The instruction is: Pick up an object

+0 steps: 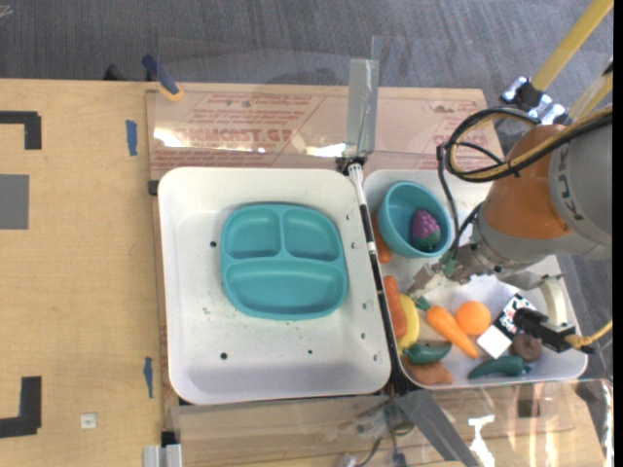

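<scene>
The right bin holds a heap of toy food. Among it are an orange carrot, a round orange fruit, a yellow piece and green pieces near the front edge. At the bin's back stands a teal bowl with a purple bunch of grapes in it. My gripper hangs low in the middle of this bin, just in front of the bowl and behind the carrot. I see nothing held in it.
The left bin bears a teal divided plate. A raised wall separates the two bins. More orange pieces lie against that wall on the right bin's side. The arm's orange band hangs over the right bin's back.
</scene>
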Robot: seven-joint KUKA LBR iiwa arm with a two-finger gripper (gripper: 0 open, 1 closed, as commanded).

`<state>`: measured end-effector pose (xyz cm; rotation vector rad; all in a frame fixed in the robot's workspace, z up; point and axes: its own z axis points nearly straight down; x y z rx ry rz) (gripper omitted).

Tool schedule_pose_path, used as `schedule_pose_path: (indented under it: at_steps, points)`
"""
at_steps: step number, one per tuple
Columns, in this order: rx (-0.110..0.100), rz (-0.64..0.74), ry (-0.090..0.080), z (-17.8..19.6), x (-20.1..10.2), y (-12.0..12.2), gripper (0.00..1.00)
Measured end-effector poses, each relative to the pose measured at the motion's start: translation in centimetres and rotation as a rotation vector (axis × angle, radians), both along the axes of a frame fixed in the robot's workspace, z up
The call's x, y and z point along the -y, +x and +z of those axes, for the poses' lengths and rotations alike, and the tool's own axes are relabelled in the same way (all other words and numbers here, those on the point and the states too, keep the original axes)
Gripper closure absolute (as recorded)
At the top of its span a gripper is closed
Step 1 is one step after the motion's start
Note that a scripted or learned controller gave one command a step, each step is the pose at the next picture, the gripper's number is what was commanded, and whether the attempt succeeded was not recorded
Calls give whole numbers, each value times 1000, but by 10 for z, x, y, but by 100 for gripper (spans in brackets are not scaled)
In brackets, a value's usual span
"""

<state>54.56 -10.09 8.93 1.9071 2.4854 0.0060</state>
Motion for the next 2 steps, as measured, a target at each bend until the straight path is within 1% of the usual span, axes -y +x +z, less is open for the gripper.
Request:
schedule_pose_path:
  at_steps: [1,2]
  points:
    - [1,30,0,0,19,-63,0]
    - [-1,-119,-1,84,107,-41,0]
